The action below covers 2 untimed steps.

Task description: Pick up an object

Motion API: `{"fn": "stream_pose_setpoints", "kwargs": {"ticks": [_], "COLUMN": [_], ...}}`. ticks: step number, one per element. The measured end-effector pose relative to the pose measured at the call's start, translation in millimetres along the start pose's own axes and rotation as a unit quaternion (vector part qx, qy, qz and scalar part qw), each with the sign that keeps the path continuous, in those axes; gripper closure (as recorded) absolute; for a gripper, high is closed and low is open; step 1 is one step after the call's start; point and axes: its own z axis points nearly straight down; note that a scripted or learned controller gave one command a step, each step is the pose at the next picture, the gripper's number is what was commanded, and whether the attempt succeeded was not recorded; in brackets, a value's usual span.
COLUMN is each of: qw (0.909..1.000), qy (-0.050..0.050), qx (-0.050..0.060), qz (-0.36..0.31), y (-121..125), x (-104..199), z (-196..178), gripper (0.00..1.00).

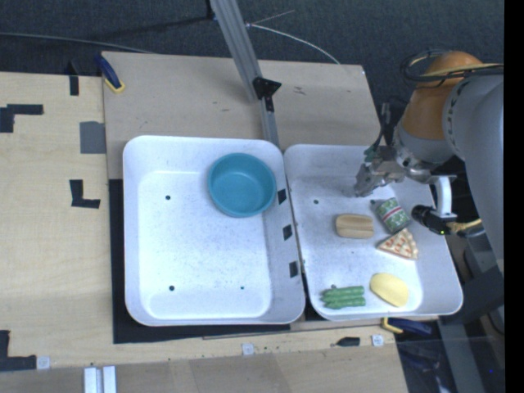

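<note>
The right bin (319,178) holds a tan bread roll (354,226), a green patterned packet (390,214), a pizza slice (399,245), a yellow lemon-like piece (389,288) and green beans (342,296). My gripper (366,184) hangs low over the far part of this bin, just up and left of the green packet and above the bread roll. Nothing shows between its fingers. The orange band of the arm (426,97) sits behind it at the right.
A blue bowl (241,184) sits in the far right corner of the left bin (164,244). A slanted metal pole (241,47) runs from the top down to the gap between the bins. Cables cross the dark floor behind the bench.
</note>
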Motion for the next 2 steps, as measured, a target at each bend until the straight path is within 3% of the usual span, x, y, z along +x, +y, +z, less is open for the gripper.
{"fn": "stream_pose_setpoints", "kwargs": {"ticks": [2], "qw": [1.0], "qy": [0.0], "qx": [-0.003], "qz": [0.001], "y": [1], "x": [-7], "z": [-100], "gripper": [1.0]}}
